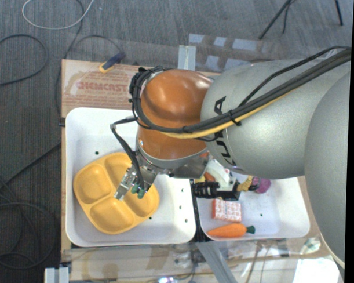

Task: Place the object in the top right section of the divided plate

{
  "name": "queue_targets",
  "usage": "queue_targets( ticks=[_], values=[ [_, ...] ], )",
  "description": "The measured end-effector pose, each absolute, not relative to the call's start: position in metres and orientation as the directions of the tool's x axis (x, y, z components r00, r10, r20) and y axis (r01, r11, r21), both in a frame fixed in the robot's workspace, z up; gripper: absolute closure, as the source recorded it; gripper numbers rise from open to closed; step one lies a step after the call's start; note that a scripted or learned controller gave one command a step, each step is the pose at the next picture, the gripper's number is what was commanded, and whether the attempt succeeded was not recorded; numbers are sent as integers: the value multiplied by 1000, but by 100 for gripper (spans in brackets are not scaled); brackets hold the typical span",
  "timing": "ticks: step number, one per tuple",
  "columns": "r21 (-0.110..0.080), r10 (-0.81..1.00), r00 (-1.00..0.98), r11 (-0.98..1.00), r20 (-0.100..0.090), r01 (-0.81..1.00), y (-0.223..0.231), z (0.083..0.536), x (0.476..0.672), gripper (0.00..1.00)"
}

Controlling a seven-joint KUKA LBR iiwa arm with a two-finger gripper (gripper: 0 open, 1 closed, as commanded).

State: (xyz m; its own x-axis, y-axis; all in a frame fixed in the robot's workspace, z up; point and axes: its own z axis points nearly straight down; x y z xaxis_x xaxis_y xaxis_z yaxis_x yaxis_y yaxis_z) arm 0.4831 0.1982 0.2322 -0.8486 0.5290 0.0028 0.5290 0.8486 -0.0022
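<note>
The grey arm (pixel 271 112) spans both bins. In the left bin (pixel 84 129) lies the yellow divided plate (pixel 94 190); the hand (pixel 130 190) hangs over its upper-right section, fingers narrow, seemingly holding nothing, though the view is cramped. The carrot (pixel 227 230) lies in the right bin (pixel 278 220).

A single fixed camera is mounted above the bench (pixel 74 88) and looks down at a slant. It frames both white bins: the left bin (pixel 84 129) in full, the right bin (pixel 278 220) partly covered by the arm (pixel 265 112), which enters from the right and stands close to the lens. Grey carpet (pixel 29 57) with cables (pixel 51 12) lies along the top and left margins.
</note>
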Motion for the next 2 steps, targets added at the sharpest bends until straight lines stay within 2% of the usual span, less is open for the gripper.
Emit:
queue_targets(
  ticks=[1, 2],
  values=[
    [0, 410, -912, 912, 0, 410, 233, 304, 484, 100],
    [0, 309, -951, 951, -2, 309, 210, 347, 485, 100]
  ],
)
